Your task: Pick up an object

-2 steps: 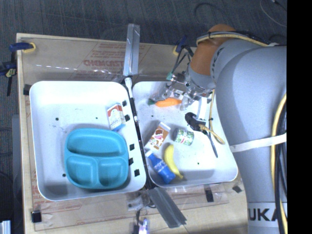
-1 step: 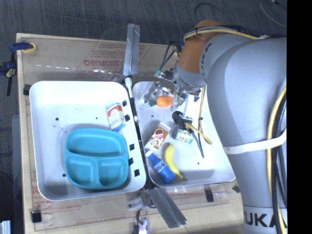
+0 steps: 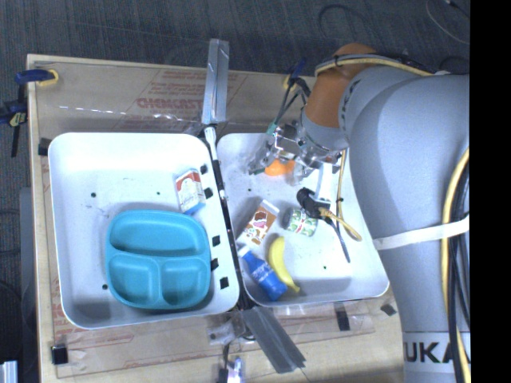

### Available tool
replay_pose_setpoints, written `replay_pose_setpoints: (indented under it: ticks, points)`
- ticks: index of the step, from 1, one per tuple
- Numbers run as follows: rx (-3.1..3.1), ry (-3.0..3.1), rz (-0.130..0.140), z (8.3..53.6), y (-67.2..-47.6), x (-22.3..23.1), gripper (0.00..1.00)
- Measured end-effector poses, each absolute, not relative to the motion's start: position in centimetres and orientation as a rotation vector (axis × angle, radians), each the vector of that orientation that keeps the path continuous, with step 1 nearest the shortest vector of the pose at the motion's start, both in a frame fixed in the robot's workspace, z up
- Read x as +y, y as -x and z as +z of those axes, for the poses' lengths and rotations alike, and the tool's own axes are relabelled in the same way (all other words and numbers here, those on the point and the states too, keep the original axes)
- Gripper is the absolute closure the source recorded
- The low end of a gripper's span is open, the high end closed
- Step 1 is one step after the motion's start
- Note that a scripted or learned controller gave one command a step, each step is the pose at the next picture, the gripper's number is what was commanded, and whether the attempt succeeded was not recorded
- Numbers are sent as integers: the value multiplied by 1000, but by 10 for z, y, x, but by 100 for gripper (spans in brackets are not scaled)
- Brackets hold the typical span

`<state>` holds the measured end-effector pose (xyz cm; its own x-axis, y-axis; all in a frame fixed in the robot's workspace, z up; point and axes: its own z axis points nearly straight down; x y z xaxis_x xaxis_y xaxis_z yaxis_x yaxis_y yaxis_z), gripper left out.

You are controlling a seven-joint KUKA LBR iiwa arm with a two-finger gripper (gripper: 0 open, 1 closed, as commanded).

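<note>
As the grey arm with the orange band reaches in over the right-hand shallow white bin (image 3: pixel 363 282), its two-finger gripper (image 3: pixel 281 153) hangs low over that bin's far end, close to the wall that divides it from the left-hand white bin (image 3: pixel 80 166). From where I stand the metalwork at the wrist is cluttered, and I cannot tell whether the gripper is spread or closed.

The thing nearest to it is a small rounded orange object (image 3: pixel 275 168), which sits on the bin floor just on the near side of the gripper, touching it or almost so. It may already lie within the gripper's reach, but the view is too poor there to be sure. It looks roughly round, with no long axis to line up on, so I judge that what counts is only a short shift toward the near edge and a drop.

Everything else in that bin lies farther toward the near edge. There is a green-and-white printed little can (image 3: pixel 302 223), a flat printed card packet (image 3: pixel 257 224), a yellow banana (image 3: pixel 279 262) and a blue plastic bottle (image 3: pixel 260 273) just beside it.

The left bin's blue divided plastic tray (image 3: pixel 160 258) and small red-and-white carton (image 3: pixel 188 190) are well apart from the gripper.
</note>
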<state>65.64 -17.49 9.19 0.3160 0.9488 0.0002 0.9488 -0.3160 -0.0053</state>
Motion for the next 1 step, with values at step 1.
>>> replay_pose_setpoints:
  ticks: [1]
  points:
    - [-1839, 2535, 12, 101, -656, -173, 100]
